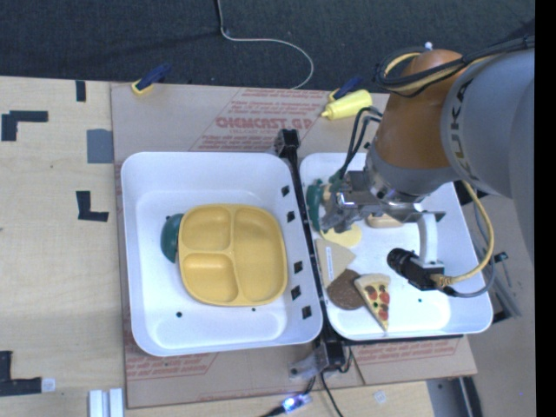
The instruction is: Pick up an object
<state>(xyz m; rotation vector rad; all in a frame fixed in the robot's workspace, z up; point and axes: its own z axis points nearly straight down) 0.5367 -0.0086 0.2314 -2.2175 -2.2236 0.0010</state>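
My gripper is low in the right bin, near its left wall, under the orange-banded wrist. A pale yellow piece lies right at the fingertips; whether it is held is unclear. A pizza slice toy and a brown round piece lie at the bin's front. A tan piece peeks out beneath the wrist. In the left bin a yellow divided plate rests over a dark green object.
A black divider with clips runs between the bins. A black cable connector and yellow cable hang off the arm over the right bin. Yellow clamps sit at the cardboard's back edge.
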